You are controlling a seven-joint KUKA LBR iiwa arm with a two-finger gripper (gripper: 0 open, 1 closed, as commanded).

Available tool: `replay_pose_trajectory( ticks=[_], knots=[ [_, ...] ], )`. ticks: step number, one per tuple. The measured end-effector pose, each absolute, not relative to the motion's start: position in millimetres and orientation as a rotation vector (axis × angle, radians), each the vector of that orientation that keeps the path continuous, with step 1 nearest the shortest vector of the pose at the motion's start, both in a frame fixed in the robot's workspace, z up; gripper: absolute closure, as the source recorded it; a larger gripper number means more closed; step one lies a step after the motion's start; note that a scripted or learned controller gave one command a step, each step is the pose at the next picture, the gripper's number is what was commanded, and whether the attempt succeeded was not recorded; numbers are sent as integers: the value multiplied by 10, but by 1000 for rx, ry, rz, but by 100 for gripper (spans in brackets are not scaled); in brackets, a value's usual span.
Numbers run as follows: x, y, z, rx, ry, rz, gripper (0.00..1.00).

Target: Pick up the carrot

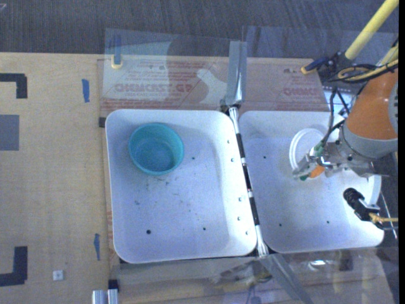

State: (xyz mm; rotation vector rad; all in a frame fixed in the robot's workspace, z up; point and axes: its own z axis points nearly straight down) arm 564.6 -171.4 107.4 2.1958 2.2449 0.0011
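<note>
Bright, even overhead light; glare on white bins (190, 246); slight softness.

You're looking at a robotics lab: a tan plywood worktop (50, 189) with black tape markers (18, 85) at 9 o'clock and clear acrylic shields (168, 75) at 12.

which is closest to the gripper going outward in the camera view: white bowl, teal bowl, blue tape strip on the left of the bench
From the gripper:
1. White bowl, right bin, right beside the gripper.
2. Teal bowl, left bin, upper left part.
3. Blue tape strip, on the bench beyond the left bin.
</note>
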Motion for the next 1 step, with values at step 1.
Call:
replay_pose_trajectory(
  ticks=[1],
  knots=[
    [5914, -2058, 1002, 2095, 2337, 1, 0]
  ],
)
